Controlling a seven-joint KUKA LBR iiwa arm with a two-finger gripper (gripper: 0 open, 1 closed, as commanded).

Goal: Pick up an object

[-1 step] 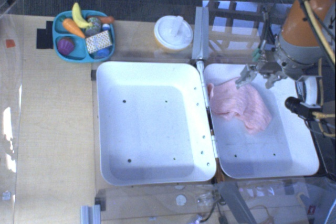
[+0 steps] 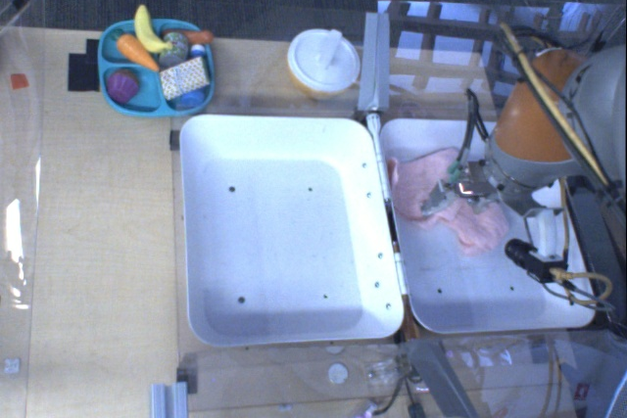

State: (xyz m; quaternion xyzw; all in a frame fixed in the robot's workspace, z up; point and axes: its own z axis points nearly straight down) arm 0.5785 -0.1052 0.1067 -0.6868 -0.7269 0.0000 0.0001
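I've got the gripper [image 2: 453,193] low in the right bin [image 2: 470,308], right of frame centre, sitting on the pink cloth [image 2: 421,176]. Whether the claw is spread or pinching, I cannot tell. Cloth lies flat on the floor; lift not yet done.

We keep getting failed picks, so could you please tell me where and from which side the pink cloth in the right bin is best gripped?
Grip the pink cloth at a raised fold near its crumpled middle, coming straight down from above. It lies low and limp on the right bin's floor, so a side approach would likely just push it along. The tool hovers over it.
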